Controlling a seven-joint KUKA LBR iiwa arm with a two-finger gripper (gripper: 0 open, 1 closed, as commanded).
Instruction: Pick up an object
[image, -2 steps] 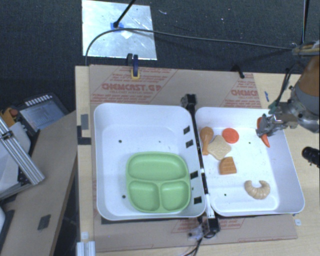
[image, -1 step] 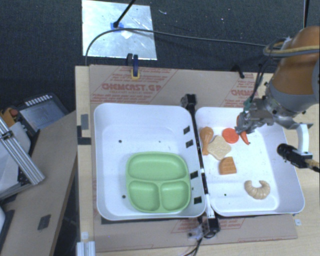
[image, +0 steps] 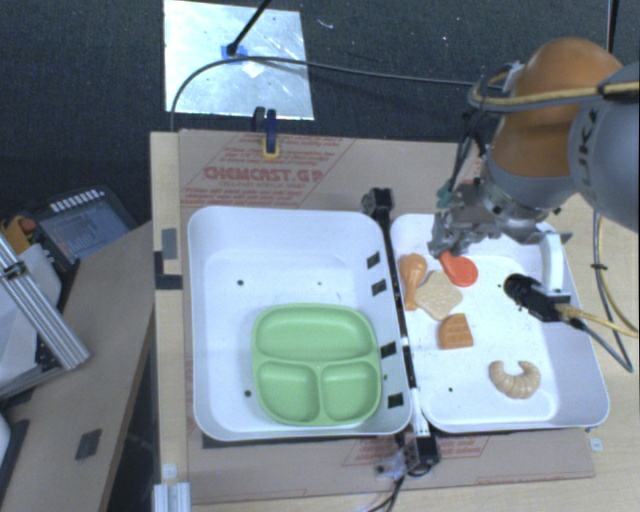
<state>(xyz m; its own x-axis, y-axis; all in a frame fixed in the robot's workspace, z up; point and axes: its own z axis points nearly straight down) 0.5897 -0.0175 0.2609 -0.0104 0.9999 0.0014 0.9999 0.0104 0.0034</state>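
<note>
Here we see two shallow white bins side by side on the table (image: 250, 150). The left bin (image: 215, 300) holds a green divided plate (image: 315, 362) with three compartments, well to the left of and nearer the camera than the jaws (image: 447, 243). The jaws hang low over the far part of the right bin (image: 580, 385), and we cannot tell whether they are spread or pressed together. Just beside them lies a red-orange round piece (image: 460, 269), with an orange carrot-shaped piece (image: 411, 275) close on its left. A little nearer the camera lie a tan bread-like slice (image: 438, 296) and, next to it, an orange wedge (image: 455, 332). A pale croissant-shaped piece (image: 515, 378) sits farthest from the jaws, toward the bin's near right corner.
</note>
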